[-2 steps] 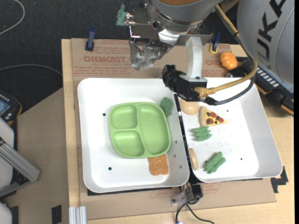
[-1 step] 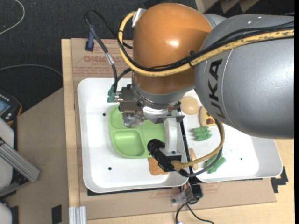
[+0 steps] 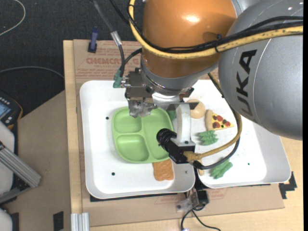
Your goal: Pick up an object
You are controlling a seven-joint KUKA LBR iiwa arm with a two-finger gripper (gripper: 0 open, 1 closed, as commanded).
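Two shallow white bins (image 3: 96,143) sit side by side on the worktop (image 3: 77,71), and I take the green divided tray (image 3: 137,138) in the left bin as my landmark. My arm reaches in from the right and hangs low over the tray's far edge, its bulk hiding much of both bins. The jaws (image 3: 140,110) sit at that far rim, probably placed to try for the tray itself, but I cannot tell their state. Just at the tray's near corner lies an orange waffle-like piece (image 3: 163,171). Right of the tray, in the other bin, are a pizza slice (image 3: 217,121), a tan rounded piece (image 3: 197,110) and two green leafy pieces (image 3: 208,137).
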